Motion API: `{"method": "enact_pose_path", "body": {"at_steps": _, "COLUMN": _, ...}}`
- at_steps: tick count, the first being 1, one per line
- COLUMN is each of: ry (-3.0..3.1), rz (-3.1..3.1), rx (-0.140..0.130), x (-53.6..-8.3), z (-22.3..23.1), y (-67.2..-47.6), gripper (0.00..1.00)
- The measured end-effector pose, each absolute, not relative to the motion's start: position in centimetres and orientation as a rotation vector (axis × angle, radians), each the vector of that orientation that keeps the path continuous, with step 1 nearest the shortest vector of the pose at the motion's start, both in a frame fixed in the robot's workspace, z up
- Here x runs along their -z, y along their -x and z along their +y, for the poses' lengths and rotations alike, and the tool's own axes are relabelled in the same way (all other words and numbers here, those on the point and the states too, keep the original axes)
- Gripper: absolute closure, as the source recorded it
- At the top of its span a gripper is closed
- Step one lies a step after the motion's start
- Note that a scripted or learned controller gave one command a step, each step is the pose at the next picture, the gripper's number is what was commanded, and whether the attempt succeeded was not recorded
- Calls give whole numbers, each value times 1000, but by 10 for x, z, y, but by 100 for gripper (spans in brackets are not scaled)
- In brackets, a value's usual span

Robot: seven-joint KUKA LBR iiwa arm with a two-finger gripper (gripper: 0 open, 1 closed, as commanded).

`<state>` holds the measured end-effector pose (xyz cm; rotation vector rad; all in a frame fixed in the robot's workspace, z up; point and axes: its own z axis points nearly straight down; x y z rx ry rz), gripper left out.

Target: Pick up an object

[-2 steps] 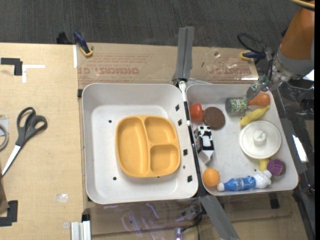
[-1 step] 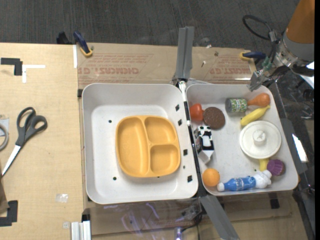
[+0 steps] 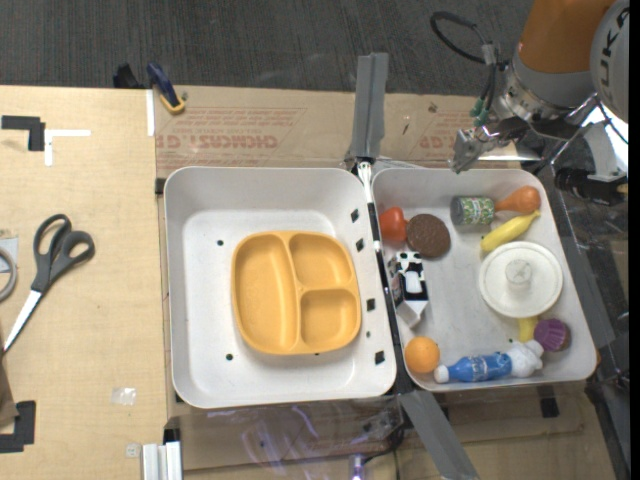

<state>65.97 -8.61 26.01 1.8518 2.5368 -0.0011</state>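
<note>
Objects for picking crowd your right bin (image 3: 575, 363): a blue-labelled bottle (image 3: 487, 367) lies along the near wall, cap toward the right, and a banana (image 3: 510, 230) slants up to the right by the white lid (image 3: 519, 276). Your desk (image 3: 80, 368) is pale wood with scissors (image 3: 45, 263) at left; dark floor lies beyond. The gripper (image 3: 470, 148) hovers over the bin's far rim; you cannot tell how its jaws stand.

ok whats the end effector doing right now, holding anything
End effector: above the far edge of the right bin, nothing seen in it; open or closed cannot be told.
</note>
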Motion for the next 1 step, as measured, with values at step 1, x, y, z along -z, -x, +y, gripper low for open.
{"method": "enact_pose_path", "body": {"at_steps": 1, "ry": -2194, "rz": 2242, "rx": -3, "x": -95, "z": -122, "y": -660, "gripper": 100}}
